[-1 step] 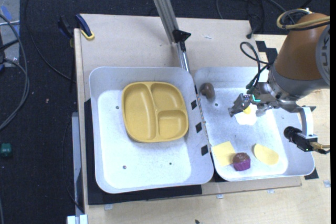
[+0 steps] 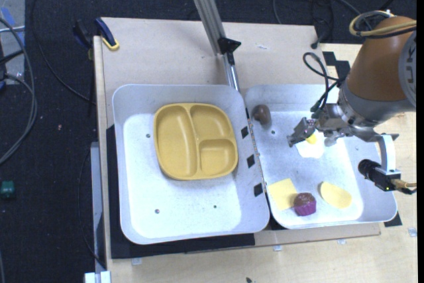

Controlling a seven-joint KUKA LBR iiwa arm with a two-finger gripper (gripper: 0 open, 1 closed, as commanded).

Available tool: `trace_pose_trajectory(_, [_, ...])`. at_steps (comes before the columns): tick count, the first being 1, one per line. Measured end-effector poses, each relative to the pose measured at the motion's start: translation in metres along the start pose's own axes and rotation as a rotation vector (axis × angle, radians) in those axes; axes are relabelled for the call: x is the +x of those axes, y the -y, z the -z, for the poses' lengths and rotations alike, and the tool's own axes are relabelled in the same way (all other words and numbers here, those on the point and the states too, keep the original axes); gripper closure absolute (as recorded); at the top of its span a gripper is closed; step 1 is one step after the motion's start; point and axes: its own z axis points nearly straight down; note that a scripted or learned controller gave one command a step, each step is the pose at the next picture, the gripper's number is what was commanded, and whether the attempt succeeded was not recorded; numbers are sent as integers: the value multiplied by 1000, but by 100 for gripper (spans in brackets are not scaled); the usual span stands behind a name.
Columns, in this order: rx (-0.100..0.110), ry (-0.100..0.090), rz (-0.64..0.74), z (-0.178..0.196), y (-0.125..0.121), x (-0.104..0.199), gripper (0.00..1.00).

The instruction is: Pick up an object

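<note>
The pincer (image 2: 310, 136) hangs directly over the pale yellow-white piece (image 2: 310, 146) (grip state impossible to tell), other objects lying nearer the camera.

1. At the right edge of the frame, the arm (image 2: 384, 76): a broad, rounded orange band over a smooth grey wrist section.
2. Black cables loop off its left side, and a yellowish cable curls over the top.
3. Lower down, the gripper (image 2: 306, 134): dark metal parts, small and angular.
4. A white bracket with a black fitting sits at lower right.
</note>
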Motion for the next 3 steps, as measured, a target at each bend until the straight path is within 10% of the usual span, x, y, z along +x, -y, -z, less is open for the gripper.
trace_pose_trajectory(2, [-3, 2, -2, -109, 4, -1, 0])
trace_pose_trajectory(3, [-8, 3, -4, -96, 3, -2, 100])
